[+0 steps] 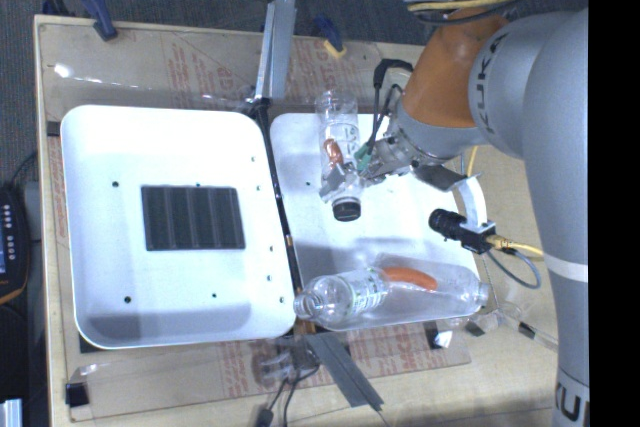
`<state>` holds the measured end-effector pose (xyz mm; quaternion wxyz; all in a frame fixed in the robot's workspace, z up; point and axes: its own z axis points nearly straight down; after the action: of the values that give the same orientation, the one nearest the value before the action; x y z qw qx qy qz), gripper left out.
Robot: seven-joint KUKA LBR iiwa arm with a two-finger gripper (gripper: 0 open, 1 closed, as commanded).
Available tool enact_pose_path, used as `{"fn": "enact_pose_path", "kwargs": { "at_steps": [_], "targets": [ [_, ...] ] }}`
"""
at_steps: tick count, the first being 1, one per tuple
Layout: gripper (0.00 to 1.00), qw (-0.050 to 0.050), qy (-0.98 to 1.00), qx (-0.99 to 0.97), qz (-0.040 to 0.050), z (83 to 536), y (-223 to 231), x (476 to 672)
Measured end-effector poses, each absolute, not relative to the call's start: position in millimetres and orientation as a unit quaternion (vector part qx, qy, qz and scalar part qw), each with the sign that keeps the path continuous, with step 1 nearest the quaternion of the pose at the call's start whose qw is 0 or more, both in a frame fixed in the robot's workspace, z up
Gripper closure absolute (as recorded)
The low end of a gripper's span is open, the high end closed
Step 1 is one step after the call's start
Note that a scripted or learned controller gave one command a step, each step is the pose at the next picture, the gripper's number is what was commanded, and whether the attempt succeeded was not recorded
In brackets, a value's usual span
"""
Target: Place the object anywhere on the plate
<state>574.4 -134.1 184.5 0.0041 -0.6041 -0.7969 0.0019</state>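
Note:
The plate (193,217) is a dark, ridged rectangle lying flat in the middle of the left white bin (100,145). In the right bin (300,140), a clear plastic bottle (345,297) lies on its side along the front wall. A small orange object (410,278) rests just behind it. My gripper (340,177) hangs over the back left part of the right bin, pointing left and down, with a black round tip (346,208) below it. A clear, glassy object (338,115) with a copper-coloured spot sits right at the gripper; whether it is held is unclear.
A raised divider (280,215) separates the two bins. The grey arm with its orange band (450,75) covers the right bin's back right. A black fitting with a cable (455,225) hangs over the right rim. Clamps (100,15) hold the board's far edge.

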Motion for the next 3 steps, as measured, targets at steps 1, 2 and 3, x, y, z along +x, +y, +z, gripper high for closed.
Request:
{"fn": "enact_pose_path", "kwargs": {
  "at_steps": [1, 2, 3],
  "targets": [
    [1.00, 0.003, -0.806, -0.592, 0.0012, 215, -58, 555.7],
    [1.00, 0.002, -0.753, -0.658, 0.0016, 230, 38, 519.1],
    [1.00, 0.001, -0.831, -0.557, 0.0012, 238, -14, 557.4]
  ]
}}
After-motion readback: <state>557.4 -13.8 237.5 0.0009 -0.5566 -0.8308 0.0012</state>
